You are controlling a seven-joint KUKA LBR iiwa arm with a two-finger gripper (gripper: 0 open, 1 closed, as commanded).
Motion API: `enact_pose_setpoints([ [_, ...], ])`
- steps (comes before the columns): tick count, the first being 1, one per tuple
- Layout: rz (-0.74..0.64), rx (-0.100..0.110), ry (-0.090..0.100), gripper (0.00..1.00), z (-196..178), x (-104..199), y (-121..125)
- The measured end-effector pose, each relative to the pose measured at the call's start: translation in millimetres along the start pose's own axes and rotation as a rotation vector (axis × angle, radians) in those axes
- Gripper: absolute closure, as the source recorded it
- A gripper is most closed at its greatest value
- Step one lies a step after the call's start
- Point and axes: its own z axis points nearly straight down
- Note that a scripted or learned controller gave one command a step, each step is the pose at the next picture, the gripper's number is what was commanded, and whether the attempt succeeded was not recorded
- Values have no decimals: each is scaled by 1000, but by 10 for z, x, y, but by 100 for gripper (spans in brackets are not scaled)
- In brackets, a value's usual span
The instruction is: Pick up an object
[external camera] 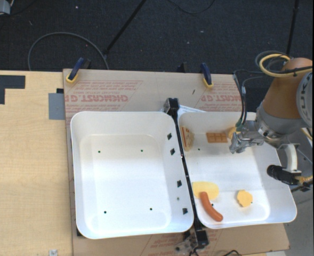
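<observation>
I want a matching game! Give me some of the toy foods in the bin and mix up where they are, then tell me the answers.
Things:
1. hot dog
2. waffle
3. bread slice
4. small yellow piece

Places in the right bin:
A. leaning against the divider wall, far end
B. near edge, beside the flat yellow piece
C. far end, just left of the gripper
D. near right part, alone

Pairs: 1-B, 2-C, 3-A, 4-D
</observation>
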Motion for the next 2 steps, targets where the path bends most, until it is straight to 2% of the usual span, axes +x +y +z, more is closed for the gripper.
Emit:
enact_pose_setpoints([
  [1,0,-1,0,100,-530,58,-69],
  [2,0,2,1,100,-689,53,-66],
])
